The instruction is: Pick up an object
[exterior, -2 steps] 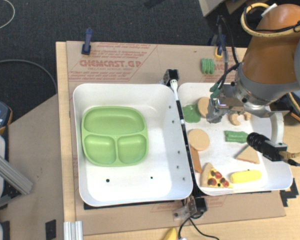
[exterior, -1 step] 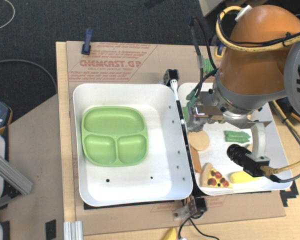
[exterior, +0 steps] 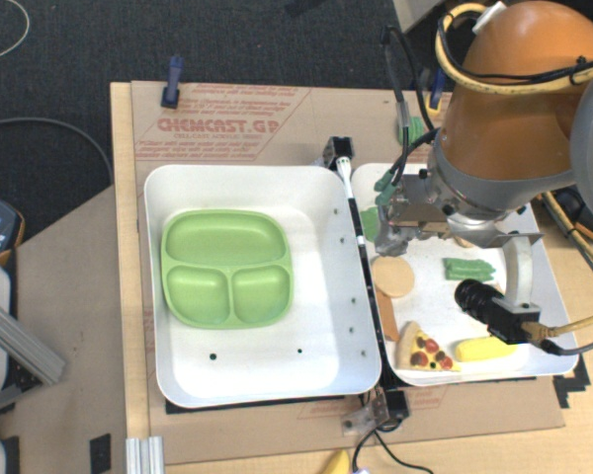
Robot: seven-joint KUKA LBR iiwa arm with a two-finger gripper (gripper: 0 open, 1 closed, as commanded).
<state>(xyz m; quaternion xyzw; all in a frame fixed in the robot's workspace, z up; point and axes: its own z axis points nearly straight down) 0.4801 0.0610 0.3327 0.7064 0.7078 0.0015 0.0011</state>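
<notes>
The arm reaches in from the right, and its gripper [exterior: 403, 237] hangs over the far left part of the right bin [exterior: 563, 361]. Its grey and orange wrist hides much of that bin. Just in front of the gripper lies a round tan disc [exterior: 393, 277]. A green piece [exterior: 368, 223] shows beside the gripper at the bin's left wall. Further right lies a small green toy [exterior: 469, 267]. Along the near edge are a pizza slice [exterior: 423, 348] and a yellow banana [exterior: 484, 349]. A thin brown stick [exterior: 385, 314] lies along the left wall.
The left bin [exterior: 178, 363] holds a green divided plate [exterior: 227, 268]. Both bins rest on a cardboard sheet [exterior: 217, 117]. A black clip [exterior: 337, 150] sits at the far end of the wall between the bins. Cables run near the arm's base.
</notes>
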